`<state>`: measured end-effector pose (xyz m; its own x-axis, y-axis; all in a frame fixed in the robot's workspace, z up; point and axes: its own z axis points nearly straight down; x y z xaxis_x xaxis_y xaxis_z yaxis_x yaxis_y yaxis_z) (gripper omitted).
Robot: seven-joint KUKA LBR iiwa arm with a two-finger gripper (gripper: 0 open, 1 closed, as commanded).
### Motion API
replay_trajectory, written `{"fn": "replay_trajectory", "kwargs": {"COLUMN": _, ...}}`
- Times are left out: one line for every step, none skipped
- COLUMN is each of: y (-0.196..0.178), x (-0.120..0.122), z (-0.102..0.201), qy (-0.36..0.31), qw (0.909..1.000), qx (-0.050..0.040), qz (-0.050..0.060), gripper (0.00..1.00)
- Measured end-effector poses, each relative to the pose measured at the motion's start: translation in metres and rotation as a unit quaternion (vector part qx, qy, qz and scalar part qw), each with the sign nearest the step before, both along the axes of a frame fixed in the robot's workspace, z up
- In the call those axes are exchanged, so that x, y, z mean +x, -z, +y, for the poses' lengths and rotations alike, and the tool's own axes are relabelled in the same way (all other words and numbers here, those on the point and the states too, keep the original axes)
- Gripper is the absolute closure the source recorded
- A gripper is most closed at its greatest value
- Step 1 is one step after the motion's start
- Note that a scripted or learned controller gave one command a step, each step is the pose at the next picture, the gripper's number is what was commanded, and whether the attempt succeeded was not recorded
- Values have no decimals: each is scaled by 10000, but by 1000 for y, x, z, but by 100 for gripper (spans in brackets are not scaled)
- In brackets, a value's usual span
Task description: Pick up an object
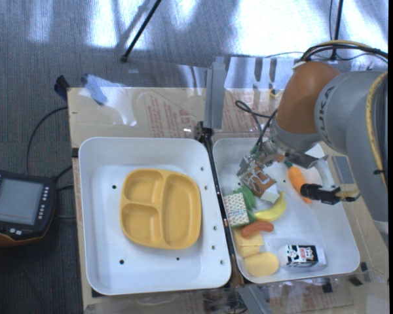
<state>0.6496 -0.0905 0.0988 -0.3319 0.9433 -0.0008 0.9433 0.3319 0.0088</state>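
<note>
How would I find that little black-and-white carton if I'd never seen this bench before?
Start at the right white bin, the one crowded with toy food. Go to its near right part, apart from the pile in the middle. There the small carton lies on its side, the one black-and-white, boxy thing there; the yellow piece beside it is rounded and plain.

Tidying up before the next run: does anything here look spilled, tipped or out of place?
Nothing spilled. The milk carton lies on its side in the right bin, apart from the other toy foods, which crowd its left side.
</note>
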Motion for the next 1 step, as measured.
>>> {"fn": "replay_trajectory", "kwargs": {"y": -90, "x": -3, "z": 68, "qy": 239, "qw": 9997, "qx": 0, "qz": 22, "gripper": 100}}
